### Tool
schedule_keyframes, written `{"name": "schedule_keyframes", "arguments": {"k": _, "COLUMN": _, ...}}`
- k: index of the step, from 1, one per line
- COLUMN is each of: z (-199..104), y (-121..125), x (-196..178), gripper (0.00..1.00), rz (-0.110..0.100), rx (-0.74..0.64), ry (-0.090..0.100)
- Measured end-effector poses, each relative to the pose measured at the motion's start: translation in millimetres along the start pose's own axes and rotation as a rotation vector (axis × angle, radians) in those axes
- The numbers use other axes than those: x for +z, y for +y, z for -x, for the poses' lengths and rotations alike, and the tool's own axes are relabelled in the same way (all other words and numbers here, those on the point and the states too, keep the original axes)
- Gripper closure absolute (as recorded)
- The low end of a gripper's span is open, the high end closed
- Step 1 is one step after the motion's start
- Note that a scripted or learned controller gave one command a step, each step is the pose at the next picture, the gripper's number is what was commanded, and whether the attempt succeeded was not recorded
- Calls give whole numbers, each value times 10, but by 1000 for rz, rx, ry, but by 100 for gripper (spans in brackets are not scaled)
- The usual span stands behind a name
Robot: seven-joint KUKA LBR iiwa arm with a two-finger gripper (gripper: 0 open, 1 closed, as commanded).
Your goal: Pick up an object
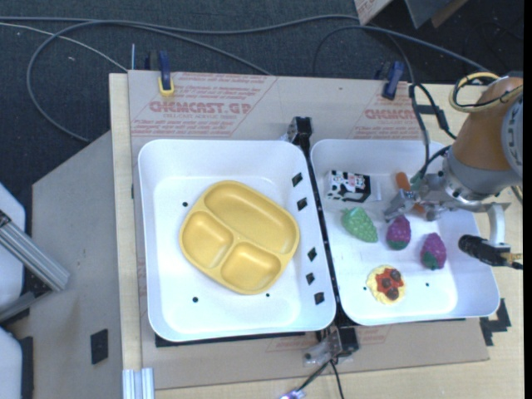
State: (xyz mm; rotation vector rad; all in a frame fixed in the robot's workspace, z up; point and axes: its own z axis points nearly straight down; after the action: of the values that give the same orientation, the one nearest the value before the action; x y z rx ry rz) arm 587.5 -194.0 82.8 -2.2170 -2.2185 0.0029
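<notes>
Where the dark carpeted floor (75, 48) with its loose cables (58, 36) surrounds it, a brown board (208, 98) printed with red lettering is clamped at its far edge by two blue clips (165, 75) and carries two shallow white bins side by side. At the middle of the left bin (158, 223) lies a yellow divided plate (239, 236) with three compartments. In the right bin (474, 293) a black-and-white toy cow (347, 186) sits near the far left corner, a green fruit (359, 224) lies just below it, a purple fruit (399, 232) rests near the centre, a second purple fruit (433, 251) lies toward the right edge, and a small yellow pizza with red topping (386, 283) sits by the near edge. Reaching in from the right, the gripper (407, 206) hangs just above the central purple fruit; I cannot tell how far its hand is open or whether it grasps anything.
</notes>
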Motion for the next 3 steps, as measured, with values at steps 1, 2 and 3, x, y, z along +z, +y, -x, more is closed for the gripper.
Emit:
{"name": "schedule_keyframes", "arguments": {"k": 1, "z": 4, "y": 16, "x": -139, "gripper": 100, "rz": 6, "rx": 0, "ry": -1}}
{"name": "schedule_keyframes", "arguments": {"k": 2, "z": -60, "y": -51, "x": -652, "gripper": 100, "rz": 10, "rx": 0, "ry": -4}}
{"name": "schedule_keyframes", "arguments": {"k": 3, "z": -109, "y": -23, "x": -1286, "gripper": 100, "rz": 11, "rx": -1, "ry": -4}}
